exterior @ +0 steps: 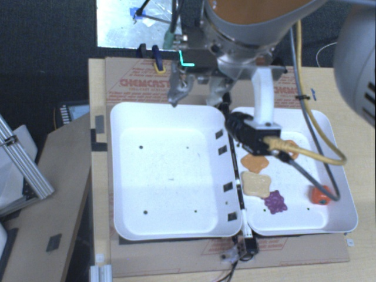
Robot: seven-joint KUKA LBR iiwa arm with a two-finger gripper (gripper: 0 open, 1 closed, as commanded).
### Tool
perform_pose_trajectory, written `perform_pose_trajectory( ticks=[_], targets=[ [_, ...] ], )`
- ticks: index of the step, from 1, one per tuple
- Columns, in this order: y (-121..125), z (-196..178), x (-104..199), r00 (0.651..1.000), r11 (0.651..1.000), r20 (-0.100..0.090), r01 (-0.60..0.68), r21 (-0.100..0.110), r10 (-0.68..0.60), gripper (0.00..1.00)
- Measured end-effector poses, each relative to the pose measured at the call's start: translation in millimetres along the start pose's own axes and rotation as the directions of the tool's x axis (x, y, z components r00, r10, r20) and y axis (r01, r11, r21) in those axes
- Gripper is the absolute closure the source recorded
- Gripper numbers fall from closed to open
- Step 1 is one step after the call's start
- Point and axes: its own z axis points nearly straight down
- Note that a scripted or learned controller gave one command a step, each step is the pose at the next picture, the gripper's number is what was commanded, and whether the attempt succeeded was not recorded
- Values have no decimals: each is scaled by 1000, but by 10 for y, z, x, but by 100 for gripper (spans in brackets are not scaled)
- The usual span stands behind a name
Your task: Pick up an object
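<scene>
My gripper (pixel 198 94) hangs over the far rim of the left bin (pixel 126 113), open, with nothing between its fingers. One fingertip (pixel 178 93) points down at the left and the other sits at the right near the divide between the bins. The objects lie in the right bin (pixel 346 213): a flat orange piece (pixel 255 162), a tan slab (pixel 257 184) just below it, a purple lump (pixel 275 201) at the front, and a red-orange object (pixel 320 195) at the right. A second small orange bit (pixel 290 151) lies partly under a hose. All of them are well to the right of and nearer than the gripper.
A black fitting (pixel 249 133) with a yellow hose (pixel 317 154) and a dark cable (pixel 305 178) hangs over the right bin, crossing above the objects. The arm's wide orange-and-grey body (pixel 258 10) covers the far part of the bench. Black clips (pixel 222 150) line the bins' shared edge.
</scene>
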Motion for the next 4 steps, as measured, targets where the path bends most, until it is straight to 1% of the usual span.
perform_pose_trajectory(
  ticks=[1,2,3,4],
  targets=[
    [3,-113,2,1000,1000,-1,5,-2,-5,100],
    [166,964,-6,1000,1000,6,-5,11,5,100],
    [-4,-68,-704,1000,1000,-3,-9,-11,9,100],
    [-16,901,39,1000,1000,3,5,10,-5,100]
  ],
)
